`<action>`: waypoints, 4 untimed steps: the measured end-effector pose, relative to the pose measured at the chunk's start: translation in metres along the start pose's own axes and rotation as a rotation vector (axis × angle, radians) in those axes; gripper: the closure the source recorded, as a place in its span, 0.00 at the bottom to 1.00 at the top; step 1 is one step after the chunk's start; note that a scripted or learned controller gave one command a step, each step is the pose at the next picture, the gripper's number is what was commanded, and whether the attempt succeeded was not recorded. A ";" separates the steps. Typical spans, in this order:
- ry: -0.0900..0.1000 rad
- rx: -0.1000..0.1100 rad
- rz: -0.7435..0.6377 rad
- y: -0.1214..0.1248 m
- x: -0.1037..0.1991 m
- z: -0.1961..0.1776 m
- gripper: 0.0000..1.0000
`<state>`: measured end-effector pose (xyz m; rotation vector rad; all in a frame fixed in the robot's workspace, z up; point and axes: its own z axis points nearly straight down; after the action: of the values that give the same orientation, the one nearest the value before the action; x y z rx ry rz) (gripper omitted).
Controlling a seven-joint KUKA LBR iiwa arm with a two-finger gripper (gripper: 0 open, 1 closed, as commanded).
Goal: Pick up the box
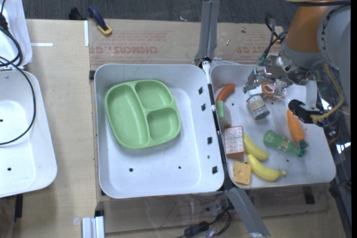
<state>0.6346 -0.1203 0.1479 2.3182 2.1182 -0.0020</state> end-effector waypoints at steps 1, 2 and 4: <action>0.001 0.003 0.026 -0.046 -0.013 -0.030 0.00; 0.001 0.004 0.082 -0.108 -0.001 0.057 0.00; 0.000 0.003 0.089 -0.058 0.009 0.024 1.00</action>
<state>0.5776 -0.1063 0.1240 2.4124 2.0140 -0.0047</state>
